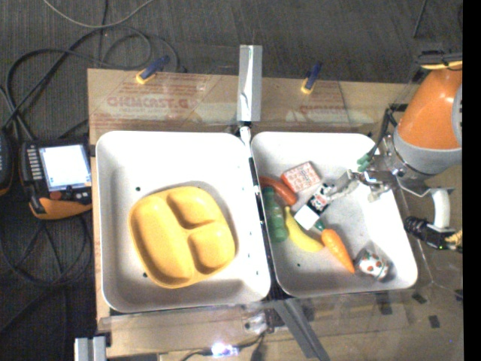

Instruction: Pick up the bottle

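Right bin [391, 273]: bottle [313, 209] lies mid-bin among toy food, long axis slanting up-right toward my fingers [347, 180]. Bottle sits just down-left of fingertips, cap end nearest. Finger spread: cannot tell. Yellow tray [184, 235] occupies left bin [113, 201].

Glossy yellow plastic tray [183, 235]; smooth white bins [113, 201].

A robotics lab is showing here: cables [90, 21] are trailing over grey carpet, a handheld control pad [58, 173] is glowing beside the worktop [180, 100], clamps [152, 68] are gripping its edge.
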Robot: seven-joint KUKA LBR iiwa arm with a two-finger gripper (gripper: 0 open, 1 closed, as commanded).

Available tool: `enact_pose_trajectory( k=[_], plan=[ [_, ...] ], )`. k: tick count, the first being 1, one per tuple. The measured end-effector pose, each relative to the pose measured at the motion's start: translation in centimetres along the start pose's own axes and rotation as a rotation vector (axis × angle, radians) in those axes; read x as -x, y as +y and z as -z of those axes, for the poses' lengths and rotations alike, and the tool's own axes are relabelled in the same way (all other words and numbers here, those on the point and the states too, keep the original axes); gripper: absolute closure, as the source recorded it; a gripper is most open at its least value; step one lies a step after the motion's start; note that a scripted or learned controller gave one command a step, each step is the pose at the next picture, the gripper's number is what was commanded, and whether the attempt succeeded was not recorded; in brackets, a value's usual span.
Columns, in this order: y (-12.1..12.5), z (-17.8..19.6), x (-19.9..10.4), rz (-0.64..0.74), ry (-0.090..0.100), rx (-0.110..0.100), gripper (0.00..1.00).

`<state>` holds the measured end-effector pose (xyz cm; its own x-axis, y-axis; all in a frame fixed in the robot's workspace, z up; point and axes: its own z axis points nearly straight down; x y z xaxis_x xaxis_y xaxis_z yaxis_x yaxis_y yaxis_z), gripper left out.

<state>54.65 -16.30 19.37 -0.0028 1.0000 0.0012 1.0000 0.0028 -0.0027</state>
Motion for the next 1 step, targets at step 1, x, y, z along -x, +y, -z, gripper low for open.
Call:
enact_pose_trajectory(
  k=[1],
  plan=[
    [2.07, -1.89, -6.85, 0.513, 0.0, 0.001, 0.0]
  ],
)
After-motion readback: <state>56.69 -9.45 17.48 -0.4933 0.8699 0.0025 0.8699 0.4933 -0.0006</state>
